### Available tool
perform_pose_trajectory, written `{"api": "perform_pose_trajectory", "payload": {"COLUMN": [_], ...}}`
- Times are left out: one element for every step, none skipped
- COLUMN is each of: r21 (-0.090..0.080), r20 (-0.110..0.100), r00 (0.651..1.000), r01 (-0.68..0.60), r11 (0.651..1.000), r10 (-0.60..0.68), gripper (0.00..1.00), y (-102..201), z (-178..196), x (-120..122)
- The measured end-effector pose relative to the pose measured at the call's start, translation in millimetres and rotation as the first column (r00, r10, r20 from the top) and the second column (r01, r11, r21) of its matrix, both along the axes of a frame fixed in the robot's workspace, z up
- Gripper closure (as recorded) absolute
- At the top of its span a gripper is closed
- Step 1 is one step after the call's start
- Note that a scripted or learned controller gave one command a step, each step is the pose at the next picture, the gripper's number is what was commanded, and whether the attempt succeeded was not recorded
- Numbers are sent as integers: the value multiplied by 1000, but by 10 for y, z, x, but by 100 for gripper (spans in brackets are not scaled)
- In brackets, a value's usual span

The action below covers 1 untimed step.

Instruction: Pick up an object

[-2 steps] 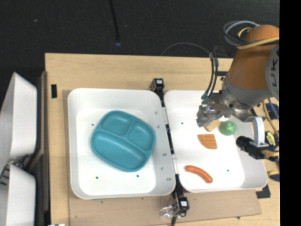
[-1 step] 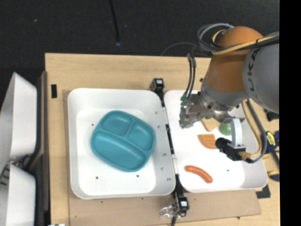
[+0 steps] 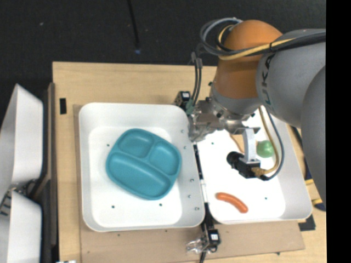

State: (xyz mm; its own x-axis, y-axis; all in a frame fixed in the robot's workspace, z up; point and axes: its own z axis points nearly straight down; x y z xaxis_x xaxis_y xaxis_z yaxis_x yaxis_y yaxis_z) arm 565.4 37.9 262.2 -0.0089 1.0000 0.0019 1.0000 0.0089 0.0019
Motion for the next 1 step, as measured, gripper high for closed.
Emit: {"api": "perform_pose_trajectory", "payload": {"r21": [-2], "r20": [0], "r00": [1000], "r01": [2], "r11": [1000], "r10": [-2], "gripper": [100], "y": [497], "z": [-57], "x": [229]}}
